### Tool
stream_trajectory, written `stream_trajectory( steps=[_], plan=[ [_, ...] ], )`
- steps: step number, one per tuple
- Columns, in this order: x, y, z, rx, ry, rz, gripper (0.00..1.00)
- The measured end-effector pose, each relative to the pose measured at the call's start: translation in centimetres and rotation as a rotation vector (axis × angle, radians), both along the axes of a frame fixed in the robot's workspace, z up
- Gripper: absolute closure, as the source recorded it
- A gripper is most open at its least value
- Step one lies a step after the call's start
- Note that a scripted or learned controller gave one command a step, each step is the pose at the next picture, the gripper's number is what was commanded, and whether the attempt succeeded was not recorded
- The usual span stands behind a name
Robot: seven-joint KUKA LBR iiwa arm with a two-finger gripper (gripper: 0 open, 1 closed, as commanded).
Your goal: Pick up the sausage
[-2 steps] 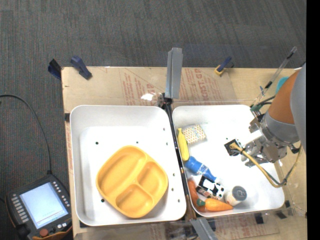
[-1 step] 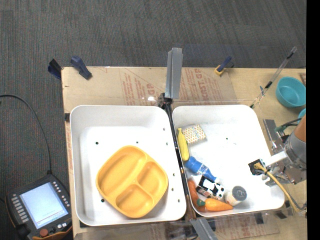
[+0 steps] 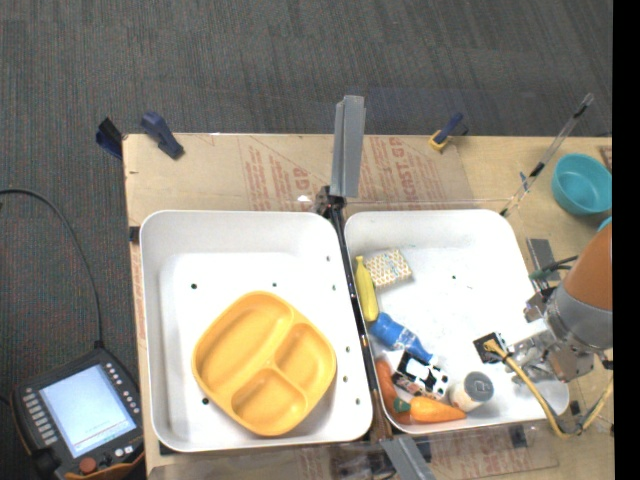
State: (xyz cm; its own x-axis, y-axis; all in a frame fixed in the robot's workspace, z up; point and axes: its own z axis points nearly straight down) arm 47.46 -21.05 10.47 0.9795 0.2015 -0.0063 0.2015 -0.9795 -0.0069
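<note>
Sausage [image 3: 385, 379] lies well apart from pincer [image 3: 535, 356].

I count two white bins [image 3: 170, 258] [image 3: 480, 238], one yellow divided plate [image 3: 265, 363], one banana [image 3: 366, 293], one checkered cracker [image 3: 388, 266], one blue bottle [image 3: 398, 332], one black-and-white toy [image 3: 421, 374], one carrot [image 3: 436, 411], one sausage [image 3: 386, 380], one white capped jar [image 3: 471, 390], one teal bowl [image 3: 583, 183], three clamps [image 3: 160, 134].
</note>
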Motion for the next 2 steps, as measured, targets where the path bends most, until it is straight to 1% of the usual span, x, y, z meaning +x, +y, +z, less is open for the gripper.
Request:
stream_trajectory(
  steps=[1,2],
  plan=[
    [0.0,2.6,-0.1,0.000,0.000,0.000,1.00],
    [0.2,4.4,2.0,-0.002,-0.002,0.000,1.00]
  ],
)
